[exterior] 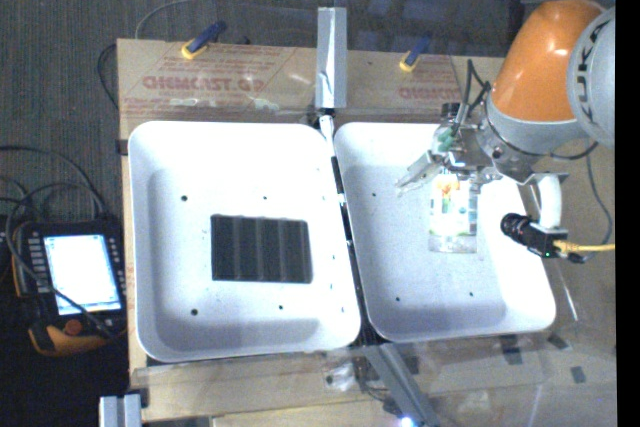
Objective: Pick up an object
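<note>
A clear plastic packet with orange and green print lies in the right bin, toward its far right part. My gripper hangs right over the packet's far end. Its fingers are spread apart, one slanting out to the left, and nothing sits between them. In the left bin, a flat black ridged rectangle rests near the middle.
A metal post stands behind the rims where the two bins meet. The arm's orange band and a black cable fitting overhang the right bin's right side. A handheld screen lies on the floor at left.
</note>
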`<state>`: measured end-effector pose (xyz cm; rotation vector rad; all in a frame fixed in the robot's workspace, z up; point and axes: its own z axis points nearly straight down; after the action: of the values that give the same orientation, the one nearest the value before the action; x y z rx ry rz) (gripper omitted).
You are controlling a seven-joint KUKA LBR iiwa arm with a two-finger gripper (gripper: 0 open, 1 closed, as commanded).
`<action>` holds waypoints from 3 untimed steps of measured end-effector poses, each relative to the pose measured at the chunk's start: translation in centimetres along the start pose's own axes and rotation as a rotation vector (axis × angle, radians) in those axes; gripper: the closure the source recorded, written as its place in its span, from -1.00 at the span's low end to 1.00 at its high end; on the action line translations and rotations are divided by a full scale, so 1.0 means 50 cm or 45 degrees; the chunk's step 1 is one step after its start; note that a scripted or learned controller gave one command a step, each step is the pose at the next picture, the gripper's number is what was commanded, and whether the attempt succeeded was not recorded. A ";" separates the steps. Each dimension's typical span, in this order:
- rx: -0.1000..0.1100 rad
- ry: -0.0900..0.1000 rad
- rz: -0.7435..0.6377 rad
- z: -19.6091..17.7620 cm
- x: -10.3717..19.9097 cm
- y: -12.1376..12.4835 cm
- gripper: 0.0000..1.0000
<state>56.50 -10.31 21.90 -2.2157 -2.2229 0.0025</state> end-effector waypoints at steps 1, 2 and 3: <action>0.000 -0.001 0.017 0.058 -0.115 -0.014 -1.00; -0.001 -0.001 -0.024 0.075 -0.225 0.060 -1.00; -0.002 -0.002 0.058 -0.054 -0.240 0.073 -1.00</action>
<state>60.22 -22.29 24.58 -2.2677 -2.1733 0.0025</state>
